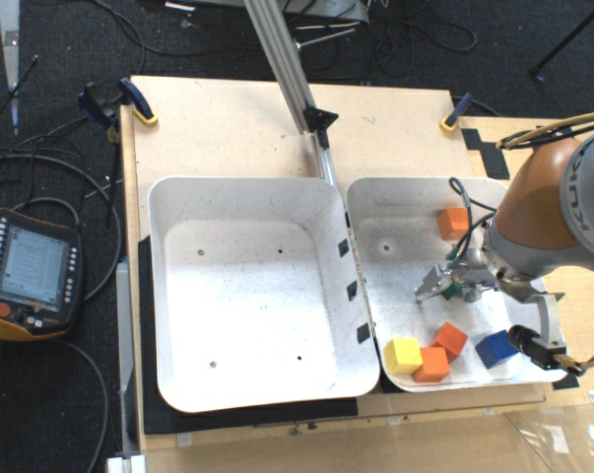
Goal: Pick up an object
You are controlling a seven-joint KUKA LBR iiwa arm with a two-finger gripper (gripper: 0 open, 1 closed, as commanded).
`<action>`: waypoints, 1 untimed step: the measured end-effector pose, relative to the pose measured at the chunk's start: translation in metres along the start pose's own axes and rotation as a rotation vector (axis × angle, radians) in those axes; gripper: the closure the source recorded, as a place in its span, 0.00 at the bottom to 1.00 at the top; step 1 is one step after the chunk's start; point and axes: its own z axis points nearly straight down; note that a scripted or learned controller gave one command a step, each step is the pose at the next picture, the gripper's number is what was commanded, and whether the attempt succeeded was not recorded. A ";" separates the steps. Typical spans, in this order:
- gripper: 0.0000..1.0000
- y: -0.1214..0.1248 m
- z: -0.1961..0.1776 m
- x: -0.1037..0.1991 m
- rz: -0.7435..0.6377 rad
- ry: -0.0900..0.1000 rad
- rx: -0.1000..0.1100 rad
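end effector [444, 286] low in the right bin [395, 215], finger state i cannot tell.
blocks at lower right, such as the yellow block [404, 354], look light, rigid, best pinched across flat sides.

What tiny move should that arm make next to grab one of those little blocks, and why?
Probably a small shift toward the near rim, then down. The gripper sits over bare floor of the right bin, with nothing between its fingers. The nearest blocks, the red block, orange block and yellow block, cluster just nearer the camera.
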 end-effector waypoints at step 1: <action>0.00 0.036 0.000 0.009 -0.005 -0.002 -0.006</action>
